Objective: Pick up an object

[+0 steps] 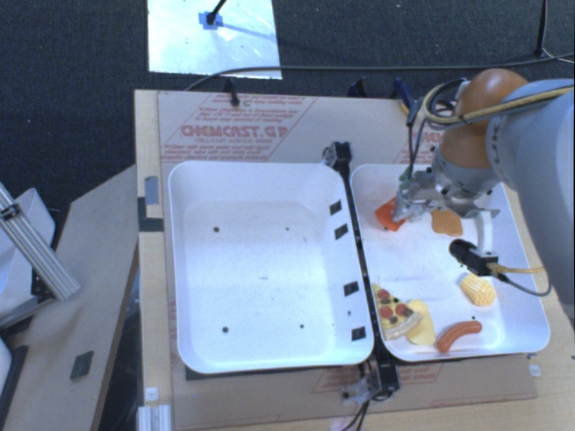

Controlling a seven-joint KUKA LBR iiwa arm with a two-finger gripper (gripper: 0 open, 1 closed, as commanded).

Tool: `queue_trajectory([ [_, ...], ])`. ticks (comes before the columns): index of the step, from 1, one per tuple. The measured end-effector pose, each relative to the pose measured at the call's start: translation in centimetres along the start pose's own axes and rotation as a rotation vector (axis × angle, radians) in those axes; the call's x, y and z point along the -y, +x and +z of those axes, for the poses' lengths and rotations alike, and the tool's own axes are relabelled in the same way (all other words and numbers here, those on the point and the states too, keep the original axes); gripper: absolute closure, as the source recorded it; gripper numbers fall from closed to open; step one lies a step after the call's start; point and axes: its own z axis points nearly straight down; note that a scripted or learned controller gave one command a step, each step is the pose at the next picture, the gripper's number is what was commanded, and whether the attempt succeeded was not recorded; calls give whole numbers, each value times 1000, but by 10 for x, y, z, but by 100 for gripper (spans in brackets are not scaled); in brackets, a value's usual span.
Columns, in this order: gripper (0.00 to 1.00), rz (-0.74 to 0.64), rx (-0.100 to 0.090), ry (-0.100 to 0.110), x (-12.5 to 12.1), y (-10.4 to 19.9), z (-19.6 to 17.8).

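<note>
The grey arm with its orange band reaches in from the right and lowers its two-finger gripper (404, 206) into the upper part of the right-hand shallow white plastic bin (526, 268), right at a small orange-red wedge-shaped toy piece (387, 215) that lies near the bin's left wall, close to the black divider strip (352, 241) between the two bins. Whether the fingers are spread, closed, or pinching the wedge cannot be told from this slant, since the gripper body hides them. The wedge looks like the intended object, and it peeks out on the gripper's left, which suggests the tool may sit off-centre over it. If so, the likely failure is a finger landing on top of the piece or nudging it sideways against the wall, so that it slips out when the arm lifts. A small, sloped piece could also squirt from a pinch. A tan rounded toy piece (446, 222) lies just beside the gripper on the other side and could get bumped. Further down the bin rest a yellow corn-like toy (478, 290), a pizza-slice toy (393, 312), a pale yellow curved piece (420, 325) and a reddish sausage toy (458, 333), all well apart from the gripper. The left-hand white bin (180, 268) sits alongside.
</note>
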Motion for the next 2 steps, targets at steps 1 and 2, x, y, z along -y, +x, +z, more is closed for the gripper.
queue_trajectory([
  [1,100,7,-1,5,65,6,11],
  [2,0,7,1,1,63,5,10],
])
